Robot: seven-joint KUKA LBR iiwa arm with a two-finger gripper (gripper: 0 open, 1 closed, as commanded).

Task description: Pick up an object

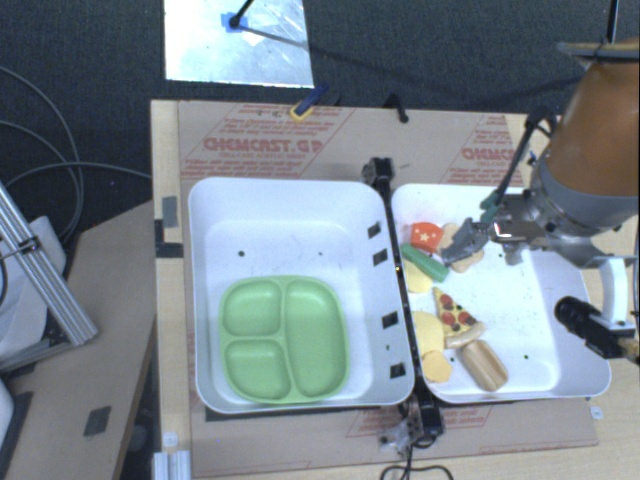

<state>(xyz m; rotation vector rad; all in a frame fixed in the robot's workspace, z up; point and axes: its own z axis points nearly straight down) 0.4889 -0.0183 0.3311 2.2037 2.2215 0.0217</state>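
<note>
Cardboard point(260, 143), printed with red lettering, covers the bench under both bins and fills the middle of the frame. On it, left of centre, sits the left bin point(290, 203), a shallow white tub; a green divided tray point(284, 340) with three compartments lies in its lower half. The right bin point(535, 358) touches it along a black seam with clips down the middle of the frame.

From the upper right comes the arm point(600, 138), orange band above grey wrist, reaching leftward and down over the right bin. A shiny silver sheet point(237, 28) lies on the dark carpet at the upper left, with a thin black rod crossing it. Grey metal framing stands at the far left edge.

At the arm's end, the gripper point(468, 243) hangs over the upper left part of the right bin, just above a pale tan item beside it. Whether its fingers are apart or together, I cannot tell from this angle, and nothing is visibly clamped.

Toy food clusters along the left side of the right bin. A wooden bread roll point(482, 363) lies lowest, near the bottom wall. A pizza slice point(456, 313) sits just above it, touching. Yellow pieces point(430, 343) lie left of those. A green stick point(424, 262) lies tilted near the seam, and a small red piece point(426, 235) sits just above it, near the gripper.
</note>
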